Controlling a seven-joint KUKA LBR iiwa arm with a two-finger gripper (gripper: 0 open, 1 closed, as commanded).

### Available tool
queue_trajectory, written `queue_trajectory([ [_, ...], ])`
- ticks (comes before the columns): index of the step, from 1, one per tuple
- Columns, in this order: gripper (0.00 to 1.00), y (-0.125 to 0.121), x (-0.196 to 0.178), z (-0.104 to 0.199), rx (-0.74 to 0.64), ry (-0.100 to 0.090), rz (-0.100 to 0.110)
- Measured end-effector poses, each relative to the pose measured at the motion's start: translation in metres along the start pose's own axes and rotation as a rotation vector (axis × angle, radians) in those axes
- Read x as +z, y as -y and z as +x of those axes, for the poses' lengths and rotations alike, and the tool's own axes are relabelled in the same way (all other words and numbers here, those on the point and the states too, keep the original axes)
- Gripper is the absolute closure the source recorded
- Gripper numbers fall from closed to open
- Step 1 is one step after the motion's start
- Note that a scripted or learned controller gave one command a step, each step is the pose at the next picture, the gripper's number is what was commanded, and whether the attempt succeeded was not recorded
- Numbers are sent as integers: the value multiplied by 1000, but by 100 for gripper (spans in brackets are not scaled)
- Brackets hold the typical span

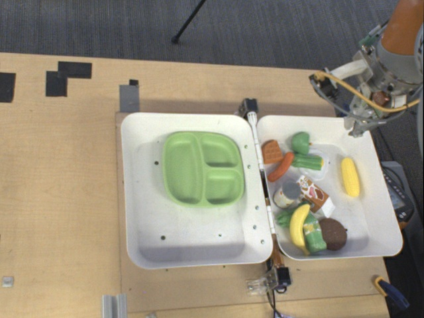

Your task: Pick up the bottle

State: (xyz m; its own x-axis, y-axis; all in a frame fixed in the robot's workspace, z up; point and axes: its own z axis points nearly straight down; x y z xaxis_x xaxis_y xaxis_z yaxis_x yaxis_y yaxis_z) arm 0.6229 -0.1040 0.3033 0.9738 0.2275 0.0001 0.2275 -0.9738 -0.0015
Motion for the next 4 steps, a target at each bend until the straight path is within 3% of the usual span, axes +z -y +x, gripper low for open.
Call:
queue_trajectory([
  [1, 100, -81, -68, -44, -54, -2, -3],
  [2, 100, -37, 5, -11, 7, 1, 1],
  [3, 100, 26, -37, 16, 24, -2, -1],
  [4, 100, -68, -123, -15, -188, -2, -3],
])
